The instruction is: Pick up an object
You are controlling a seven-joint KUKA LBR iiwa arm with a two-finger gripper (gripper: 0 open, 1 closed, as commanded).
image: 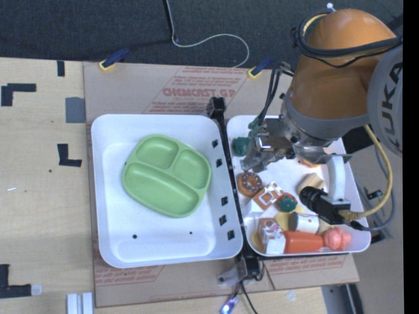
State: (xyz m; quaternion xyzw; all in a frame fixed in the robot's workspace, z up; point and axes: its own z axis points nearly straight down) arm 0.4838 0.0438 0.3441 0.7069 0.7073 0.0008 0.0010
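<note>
My gripper [256, 156] hangs low over the back left part of the right bin [353, 175]. A dark green round thing [239, 145] sits right beside its fingers; whether it is between them I cannot tell. Just in front of the gripper lies a brown ring-shaped item [249, 184]. Further forward lie an orange and white patterned piece [270, 195], a small green and yellow piece [286, 205], a carton-like box [268, 234], an orange carrot-like toy [304, 243] and a pink piece [335, 238].
The left bin [111, 234] holds a light green divided plate [167, 174]. A black divider with clips [222, 169] runs between the bins. The arm's large orange and grey body [340, 64] covers the back of the right bin.
</note>
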